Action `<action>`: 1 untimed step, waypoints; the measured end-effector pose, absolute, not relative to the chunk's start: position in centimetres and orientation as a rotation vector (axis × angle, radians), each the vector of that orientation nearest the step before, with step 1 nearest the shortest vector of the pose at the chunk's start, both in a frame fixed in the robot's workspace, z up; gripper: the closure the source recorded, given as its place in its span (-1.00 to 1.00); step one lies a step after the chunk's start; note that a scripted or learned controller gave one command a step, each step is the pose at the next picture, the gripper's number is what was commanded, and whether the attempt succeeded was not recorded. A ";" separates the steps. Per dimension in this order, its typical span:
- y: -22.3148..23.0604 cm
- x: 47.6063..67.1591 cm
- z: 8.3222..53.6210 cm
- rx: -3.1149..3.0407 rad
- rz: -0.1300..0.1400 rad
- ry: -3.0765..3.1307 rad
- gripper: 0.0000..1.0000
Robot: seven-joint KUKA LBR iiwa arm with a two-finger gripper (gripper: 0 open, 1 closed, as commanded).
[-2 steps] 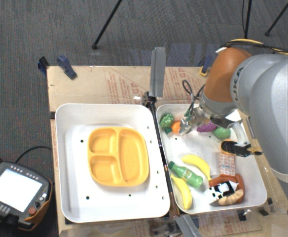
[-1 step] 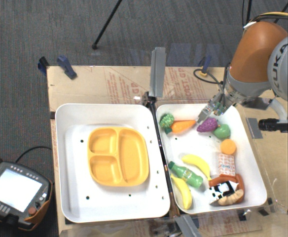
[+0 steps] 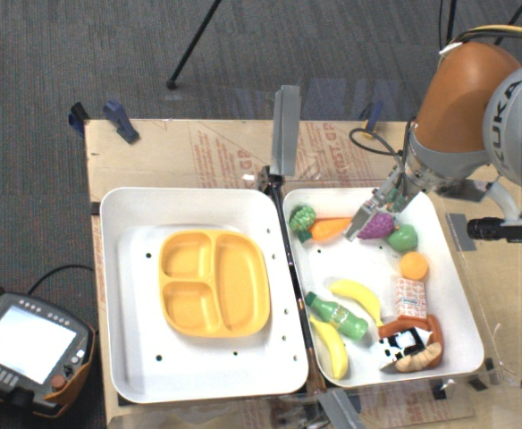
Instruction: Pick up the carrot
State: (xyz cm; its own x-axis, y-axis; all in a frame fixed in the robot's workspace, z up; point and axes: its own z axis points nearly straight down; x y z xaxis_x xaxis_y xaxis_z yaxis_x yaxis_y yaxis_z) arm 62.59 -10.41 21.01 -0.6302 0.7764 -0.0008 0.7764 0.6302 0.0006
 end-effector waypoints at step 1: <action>-8.8 63.2 10.3 1.490 -0.008 2.782 -1.00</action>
State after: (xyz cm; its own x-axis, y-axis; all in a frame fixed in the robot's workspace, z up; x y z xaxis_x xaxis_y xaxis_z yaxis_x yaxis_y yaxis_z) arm 63.17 -8.78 10.34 -0.5543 0.8323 0.0102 0.8322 0.5544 -0.0112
